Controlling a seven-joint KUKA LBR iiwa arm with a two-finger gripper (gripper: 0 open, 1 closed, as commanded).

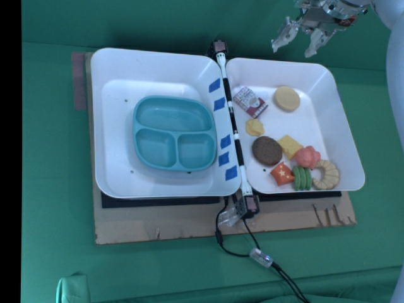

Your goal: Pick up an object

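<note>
Cable (265, 257) trails below two white bins (110, 169); right bin's carton (250, 101) has unreadable print. Gripper (299, 43) hovers above, fingers spread, holding nothing.

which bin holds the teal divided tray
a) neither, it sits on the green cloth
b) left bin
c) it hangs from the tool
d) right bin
b: the teal divided tray lies flat in the left bin, while the right bin holds the small food pieces and the tool hangs above the right bin's far edge.
</note>
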